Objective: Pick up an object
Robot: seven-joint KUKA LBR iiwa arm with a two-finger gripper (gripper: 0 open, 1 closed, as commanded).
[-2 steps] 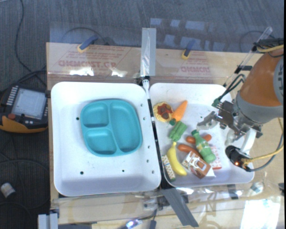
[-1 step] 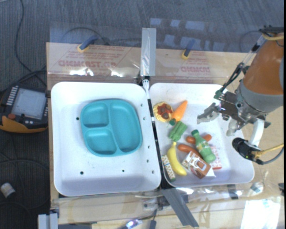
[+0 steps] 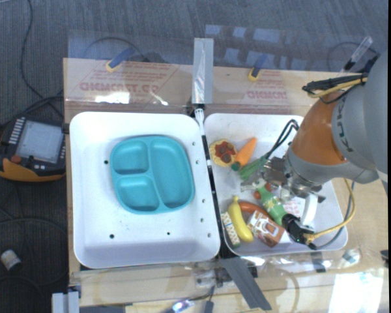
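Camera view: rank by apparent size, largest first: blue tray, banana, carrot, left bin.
1. Left bin
2. Blue tray, lying inside that bin
3. Banana and carrot look about alike; the carrot's lower end is partly hidden, so I won't rank them.

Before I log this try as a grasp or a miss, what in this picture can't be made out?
- The gripper: whether its jaws are open or shut, since the wrist covers them in the camera view.
- Whether any toy is held: the arm's body hides the contact point.
- The right bin: its middle and far right lie under the arm.
- The brown packet: label too small to read.
- The pizza toy: toppings blurred.
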